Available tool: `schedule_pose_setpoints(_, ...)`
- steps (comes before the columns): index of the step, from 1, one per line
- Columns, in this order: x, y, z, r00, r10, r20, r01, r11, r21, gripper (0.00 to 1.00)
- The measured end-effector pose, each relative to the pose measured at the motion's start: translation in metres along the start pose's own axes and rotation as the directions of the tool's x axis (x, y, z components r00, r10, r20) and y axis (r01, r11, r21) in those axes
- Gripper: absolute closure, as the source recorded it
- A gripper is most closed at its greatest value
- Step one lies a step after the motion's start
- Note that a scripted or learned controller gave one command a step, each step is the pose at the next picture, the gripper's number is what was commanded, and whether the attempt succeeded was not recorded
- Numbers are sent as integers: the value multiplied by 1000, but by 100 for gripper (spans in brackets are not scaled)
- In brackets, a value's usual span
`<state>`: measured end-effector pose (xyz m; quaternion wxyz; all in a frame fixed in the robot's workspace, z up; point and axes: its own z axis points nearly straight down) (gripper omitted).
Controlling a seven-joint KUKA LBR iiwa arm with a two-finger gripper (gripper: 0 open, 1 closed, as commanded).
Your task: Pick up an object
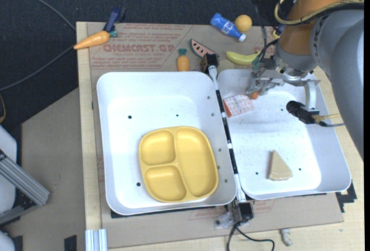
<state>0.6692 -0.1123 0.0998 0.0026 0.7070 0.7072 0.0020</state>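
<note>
Packet, red and white, flat; the likeliest candidate for the pick, being the item nearest the gripper.

- Location: upper left corner of the right bin, lying flat on the floor close to the wall shared with the left bin.
- Gripper: low over the same corner, just beside the packet's upper right edge. Whether it is released or clenched cannot be told from this view, and nothing is seen held in it.
- Appearance: small, roughly square, white ground with red print, slightly askew to the bin wall. The print is too small to read.
- Handling (judged): light, thin and probably pliable, with a smooth wrapper that may slide on the bin floor. Lying flat, it offers little height, so take it across two opposite edges. It may buckle or slip out.

Other items, working outward:
- Tan wedge, right bin, lower part, well apart from the packet.
- Yellow divided plate, left bin.
- Banana, on the tabletop just behind the right bin.
- Watermelon slice, blue bottle, carrot, all further back on the tabletop.
</note>
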Motion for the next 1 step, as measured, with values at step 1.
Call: schedule_pose_setpoints(1, 70, -34, -87, 1000, -2, -2, 2, 1000, 3, 100)
